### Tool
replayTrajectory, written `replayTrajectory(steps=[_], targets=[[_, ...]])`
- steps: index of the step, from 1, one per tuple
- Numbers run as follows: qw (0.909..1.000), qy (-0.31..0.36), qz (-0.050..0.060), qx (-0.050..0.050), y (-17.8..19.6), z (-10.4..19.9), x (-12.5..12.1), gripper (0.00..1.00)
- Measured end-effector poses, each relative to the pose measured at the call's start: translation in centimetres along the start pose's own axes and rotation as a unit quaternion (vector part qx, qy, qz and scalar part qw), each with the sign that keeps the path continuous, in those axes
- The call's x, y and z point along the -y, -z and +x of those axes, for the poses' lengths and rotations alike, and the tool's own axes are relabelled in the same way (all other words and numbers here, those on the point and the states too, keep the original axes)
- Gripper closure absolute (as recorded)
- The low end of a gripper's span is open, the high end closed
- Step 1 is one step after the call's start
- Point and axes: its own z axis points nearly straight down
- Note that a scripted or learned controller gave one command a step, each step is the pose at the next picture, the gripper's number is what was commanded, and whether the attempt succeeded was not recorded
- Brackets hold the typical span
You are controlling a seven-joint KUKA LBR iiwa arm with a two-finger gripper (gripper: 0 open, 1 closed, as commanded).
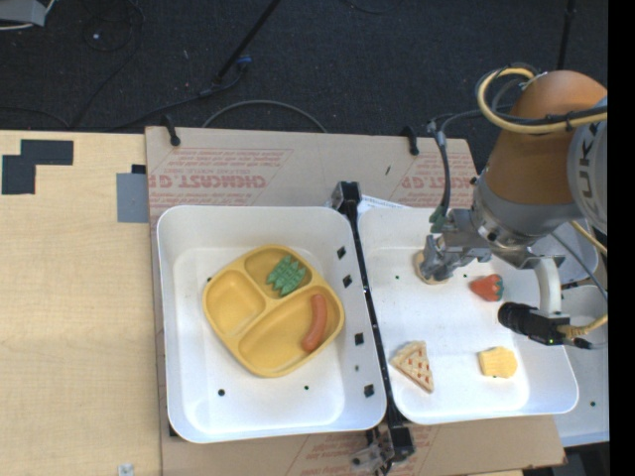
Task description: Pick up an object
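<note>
Over the right bin [556,390], the fingers [434,268] hang low on a round tan piece [433,277]; whether they grip it I cannot tell. Just beside lies a strawberry [486,288]; nearer the front, a waffle wedge [414,365] and cheese [498,363].

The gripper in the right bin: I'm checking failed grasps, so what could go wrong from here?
The gripper sits low over a small tan item it mostly hides, so a grasp may slip or miss. The strawberry lies close beside it and might get knocked. The right bin could shift if pressed.
</note>
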Motion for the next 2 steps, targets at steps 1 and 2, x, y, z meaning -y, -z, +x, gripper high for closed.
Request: replayTrajectory(steps=[1, 2], targets=[[1.0, 0.0, 0.0, 0.0, -0.9, 5.1, -1.2, 1.0], [1.0, 0.001, -0.001, 0.0, -0.7, 10.5, -2.0, 1.0]])
